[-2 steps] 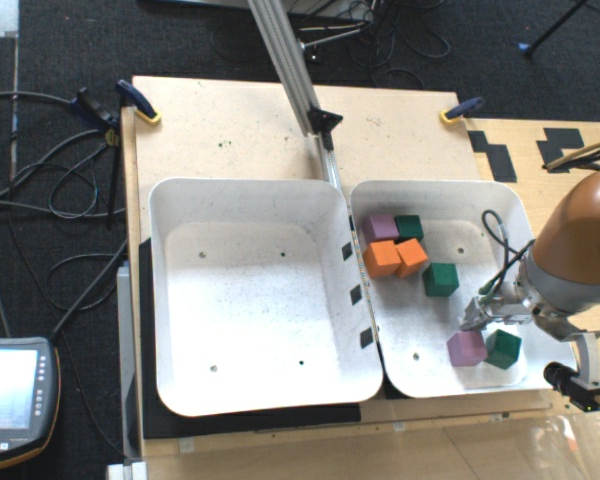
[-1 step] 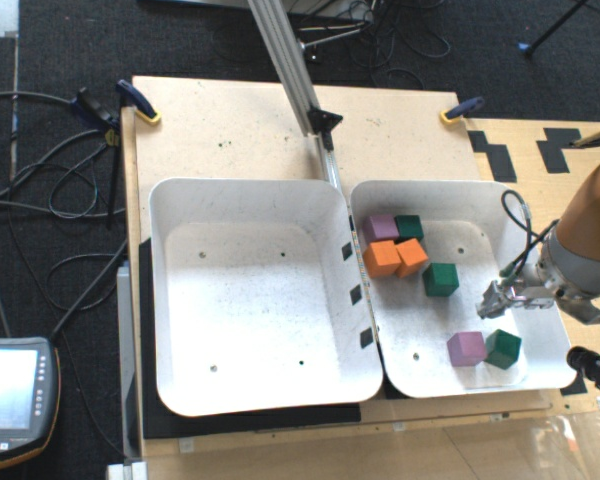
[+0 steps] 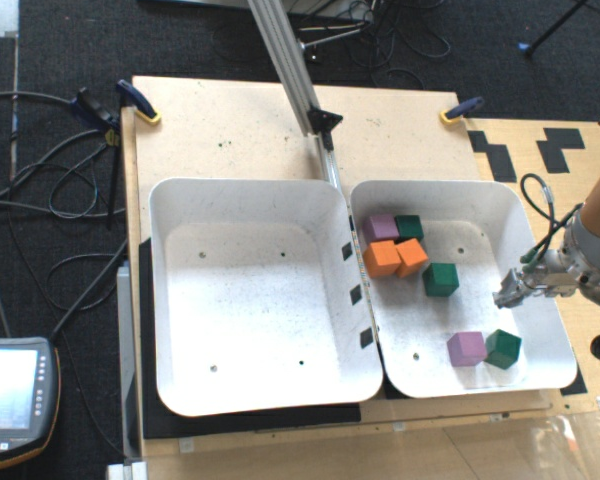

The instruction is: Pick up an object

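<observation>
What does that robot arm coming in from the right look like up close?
It is a grey metal arm, rounded and bulky, tapering to a small silvery grey pincer made of blocky metal parts. A thin dark cable loops out from the arm above the wrist.

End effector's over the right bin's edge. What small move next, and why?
Probably ease the end effector left and down toward the lone green cube. It sits nearest and apart from the other blocks, while the end effector hangs at the right bin's right side.
</observation>
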Controlling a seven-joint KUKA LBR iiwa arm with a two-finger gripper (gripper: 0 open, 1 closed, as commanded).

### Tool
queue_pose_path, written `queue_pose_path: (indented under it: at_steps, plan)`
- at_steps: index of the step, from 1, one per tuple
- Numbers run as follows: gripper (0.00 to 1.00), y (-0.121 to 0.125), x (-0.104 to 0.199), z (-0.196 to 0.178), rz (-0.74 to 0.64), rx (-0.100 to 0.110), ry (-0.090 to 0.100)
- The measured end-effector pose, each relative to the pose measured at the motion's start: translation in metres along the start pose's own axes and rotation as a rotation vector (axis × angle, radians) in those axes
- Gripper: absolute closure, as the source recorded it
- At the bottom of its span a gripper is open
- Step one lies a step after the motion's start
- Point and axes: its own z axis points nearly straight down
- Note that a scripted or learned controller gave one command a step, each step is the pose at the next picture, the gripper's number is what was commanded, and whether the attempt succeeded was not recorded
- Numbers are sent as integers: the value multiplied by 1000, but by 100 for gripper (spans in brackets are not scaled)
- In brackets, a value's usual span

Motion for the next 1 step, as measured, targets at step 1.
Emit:
queue_pose_path:
  at_steps: [1]
  plan:
    - [100, 2, -1, -34, -1, 0, 0]
